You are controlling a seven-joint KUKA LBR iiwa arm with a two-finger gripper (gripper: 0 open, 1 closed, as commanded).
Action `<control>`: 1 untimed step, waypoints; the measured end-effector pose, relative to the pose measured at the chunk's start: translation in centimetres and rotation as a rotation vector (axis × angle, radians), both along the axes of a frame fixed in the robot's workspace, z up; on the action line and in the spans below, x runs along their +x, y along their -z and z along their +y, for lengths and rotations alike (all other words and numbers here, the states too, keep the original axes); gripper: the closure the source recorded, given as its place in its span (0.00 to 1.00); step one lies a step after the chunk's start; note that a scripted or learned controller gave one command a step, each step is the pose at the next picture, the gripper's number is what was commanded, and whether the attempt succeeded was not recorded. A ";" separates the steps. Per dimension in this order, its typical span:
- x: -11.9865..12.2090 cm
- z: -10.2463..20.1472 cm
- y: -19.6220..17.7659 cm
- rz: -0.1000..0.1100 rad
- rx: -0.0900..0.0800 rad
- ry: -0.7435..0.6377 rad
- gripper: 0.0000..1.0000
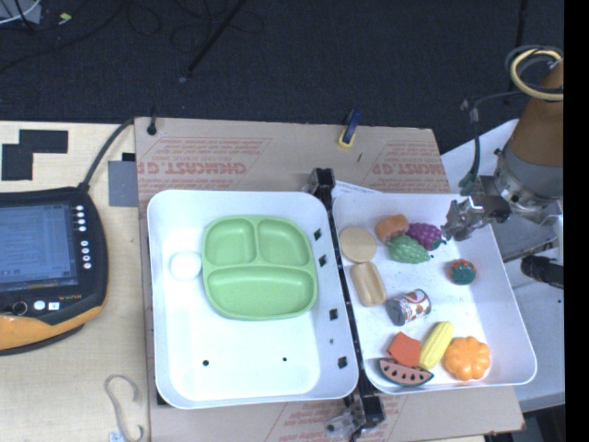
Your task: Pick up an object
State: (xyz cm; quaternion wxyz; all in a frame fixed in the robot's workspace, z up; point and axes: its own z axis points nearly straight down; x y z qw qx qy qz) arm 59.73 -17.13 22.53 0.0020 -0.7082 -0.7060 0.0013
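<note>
Gripper (457, 221) hangs over the far right of the right-hand white bin (515, 339), beside the purple toy grape bunch (424, 236); whether its fingers are parted I cannot tell, and nothing looks lifted yet

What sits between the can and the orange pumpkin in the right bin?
In the camera view, the yellow corn cob lies between the can and the orange pumpkin.

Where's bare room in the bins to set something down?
Left bin: wide bare floor below the green tray. Right bin: small bare patch between ball and pumpkin. Crowded from grapes to watermelon.
</note>
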 end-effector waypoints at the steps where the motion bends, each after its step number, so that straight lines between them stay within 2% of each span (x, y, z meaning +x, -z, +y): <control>1: -0.3 5.5 -0.4 0.003 0.003 -0.009 1.00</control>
